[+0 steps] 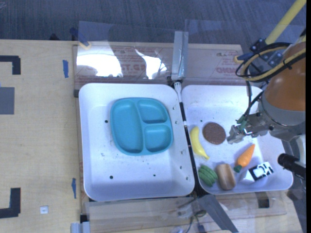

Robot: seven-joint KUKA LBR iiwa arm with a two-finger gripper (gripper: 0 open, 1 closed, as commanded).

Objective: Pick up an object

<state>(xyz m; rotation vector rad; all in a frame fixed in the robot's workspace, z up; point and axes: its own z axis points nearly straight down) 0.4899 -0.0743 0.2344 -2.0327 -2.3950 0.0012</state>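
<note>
Poised in right bin (214,98): hand (236,134), finger state impossible to tell, just right of brown disc (214,133); carrot (245,156) close below, long axis slanting up-right.

Looks like a robotics lab to us, not anybody's kitchen. We've got a plywood bench (39,130) with black tape marks and bits of blue tape at 9 o'clock, and two white bins (97,178) sitting side by side in the middle. A clear plastic sheet (126,57) taped onto cardboard stands behind them at 12 o'clock. The food in the right bin is toy stuff: a plastic banana (198,142), a carrot (245,156). At 3 o'clock we see a grey and orange robot arm (286,89) trailing yellow and black cables (252,62). Grey carpet (146,4) up top.
</note>
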